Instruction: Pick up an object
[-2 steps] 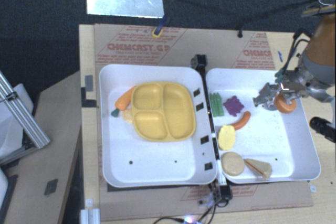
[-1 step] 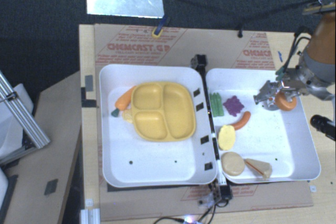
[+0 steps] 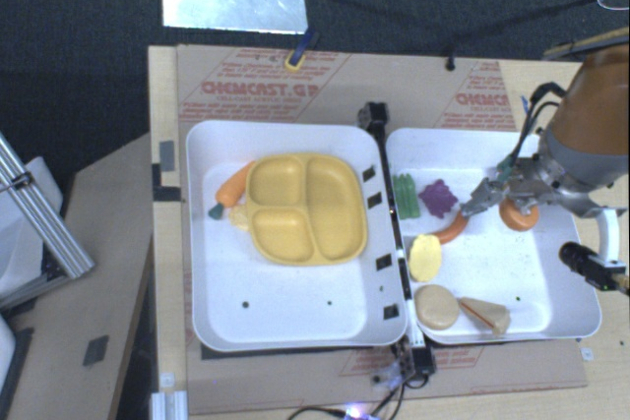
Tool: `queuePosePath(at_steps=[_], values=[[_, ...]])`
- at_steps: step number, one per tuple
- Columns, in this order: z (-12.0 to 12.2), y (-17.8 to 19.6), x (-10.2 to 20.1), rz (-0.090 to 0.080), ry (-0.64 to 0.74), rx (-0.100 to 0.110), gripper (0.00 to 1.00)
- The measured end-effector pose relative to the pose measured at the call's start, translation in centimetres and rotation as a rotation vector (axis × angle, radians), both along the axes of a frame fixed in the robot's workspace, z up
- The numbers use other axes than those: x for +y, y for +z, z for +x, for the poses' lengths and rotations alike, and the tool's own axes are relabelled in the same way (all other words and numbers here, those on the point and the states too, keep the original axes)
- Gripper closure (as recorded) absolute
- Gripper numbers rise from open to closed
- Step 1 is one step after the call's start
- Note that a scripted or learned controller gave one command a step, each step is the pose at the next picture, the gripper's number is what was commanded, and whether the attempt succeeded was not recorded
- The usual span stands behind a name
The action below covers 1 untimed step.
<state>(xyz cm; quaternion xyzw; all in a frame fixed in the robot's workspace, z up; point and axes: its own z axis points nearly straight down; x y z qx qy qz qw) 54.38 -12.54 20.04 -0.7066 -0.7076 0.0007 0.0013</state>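
Probably aiming at the red sausage [image 3: 452,230], middle right of the frame, in the right bin [image 3: 571,310], touching the yellow slice [image 3: 425,258]. Gripper [image 3: 484,200] just above its upper end; cannot tell opening. Lower straight, avoid the purple piece [image 3: 438,198].

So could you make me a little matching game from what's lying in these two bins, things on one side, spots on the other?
Things:
1. yellow divided plate
2. carrot
3. purple grapes
4. green beans

Spots:
A. right bin, just right of the green piece
B. tucked against the plate's left edge
C. middle of the left bin
D. right bin, beside the divider

Pairs: 1-C, 2-B, 3-A, 4-D
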Motion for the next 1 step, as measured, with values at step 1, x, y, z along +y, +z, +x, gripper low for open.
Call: queuePosePath(at_steps=[1], values=[[0.16, -6.3, 0.04, 0.0, 0.0, 0.001, 0.0]])
